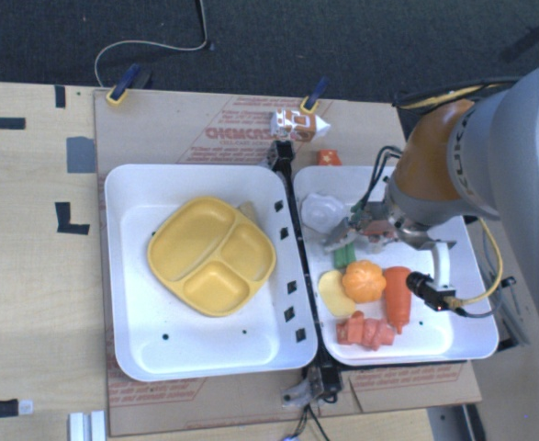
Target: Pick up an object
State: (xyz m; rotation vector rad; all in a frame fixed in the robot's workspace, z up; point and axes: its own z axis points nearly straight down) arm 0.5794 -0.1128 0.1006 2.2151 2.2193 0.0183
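While the toy food sits crowded at the near end of the right bin (pixel 476 343), a pink chunk (pixel 365 332) lies closest, with a pale yellow piece (pixel 332 293) just behind it on the left. An orange fruit (pixel 364 281) touches that yellow piece, and a red-orange carrot (pixel 397 297) lies right beside the fruit, running back from the pink chunk. A small green piece (pixel 343 254) pokes out just behind the orange, and a clear crumpled wrapper (pixel 323 214) rests further back. Over in the left bin (pixel 131 338), a yellow divided tray (pixel 212 254) lies flat. The arm (pixel 453 159) bends in from the right, orange band up, wrist low over the right bin. The pincer (pixel 361 226) sits just above the green piece, beside the wrapper; whether it's clenched or released, I can't tell. Behind the bins, a small box (pixel 298 125) rests on the tabletop (pixel 30 274).
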